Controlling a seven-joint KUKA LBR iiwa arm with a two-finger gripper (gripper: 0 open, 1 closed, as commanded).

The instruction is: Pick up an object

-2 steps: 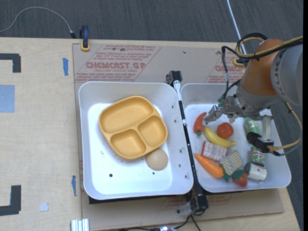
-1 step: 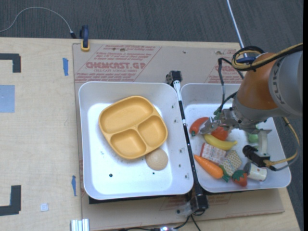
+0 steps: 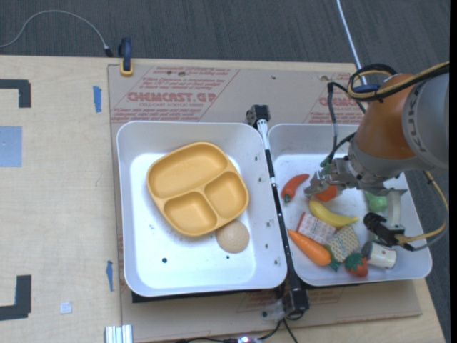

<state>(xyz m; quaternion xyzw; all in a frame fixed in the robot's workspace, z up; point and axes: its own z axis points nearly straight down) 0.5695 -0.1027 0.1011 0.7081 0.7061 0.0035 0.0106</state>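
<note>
The left bin (image 3: 136,191) holds a yellow divided plate (image 3: 196,188) with a beige ball (image 3: 233,237) at its near edge. The right bin (image 3: 421,263) holds a banana (image 3: 332,215), carrot (image 3: 310,247), red pepper (image 3: 293,186). The hand (image 3: 325,184) hovers above the banana; its grip I cannot tell.

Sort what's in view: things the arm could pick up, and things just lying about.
For the job: gripper, red pepper, banana, carrot, strawberry, packet.

Lying about: yellow divided plate, beige ball, blue tape.
</note>
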